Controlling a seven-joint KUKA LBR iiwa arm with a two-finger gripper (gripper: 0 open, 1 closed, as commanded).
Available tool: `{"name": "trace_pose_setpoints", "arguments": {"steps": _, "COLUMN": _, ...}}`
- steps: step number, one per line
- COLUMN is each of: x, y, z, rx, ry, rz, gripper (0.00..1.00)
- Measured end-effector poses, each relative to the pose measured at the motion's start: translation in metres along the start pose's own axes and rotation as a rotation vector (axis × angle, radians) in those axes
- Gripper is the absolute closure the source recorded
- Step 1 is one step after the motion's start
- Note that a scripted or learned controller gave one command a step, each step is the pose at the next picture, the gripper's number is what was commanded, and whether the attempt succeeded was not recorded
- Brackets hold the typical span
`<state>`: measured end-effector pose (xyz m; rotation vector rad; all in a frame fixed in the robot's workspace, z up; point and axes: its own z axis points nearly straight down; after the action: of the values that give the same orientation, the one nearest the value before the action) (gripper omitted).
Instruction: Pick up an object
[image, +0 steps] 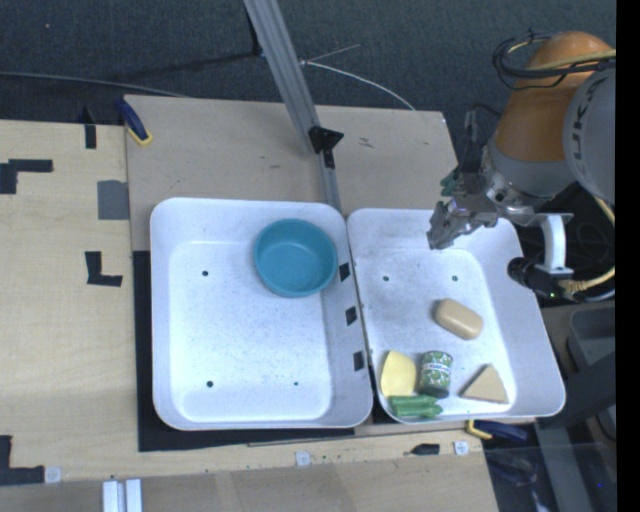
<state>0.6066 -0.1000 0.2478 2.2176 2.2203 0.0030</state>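
My gripper (442, 236) hangs over the far part of the right bin (400, 265), with nothing seen between its fingers. Below it in the same bin lie a tan oval soap-like block (458, 318), a yellow block (398, 374), a small green can (435, 372), a tan wedge (485, 385) and a green pepper-like piece (414, 406). A blue bowl (295, 257) sits at the far right of the left bin (200, 330).
A grey metal pole (295, 90) slants down from the top to the gap between the bins. The arm's orange band (545, 105) and cables are at the upper right. Black tape marks lie on the bench at the left.
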Motion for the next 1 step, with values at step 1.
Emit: {"name": "trace_pose_setpoints", "arguments": {"steps": 1, "x": 0.0592, "y": -0.0066, "z": 0.0132, "rx": 0.006, "ry": 0.002, "rz": -0.005, "gripper": 1.0}}
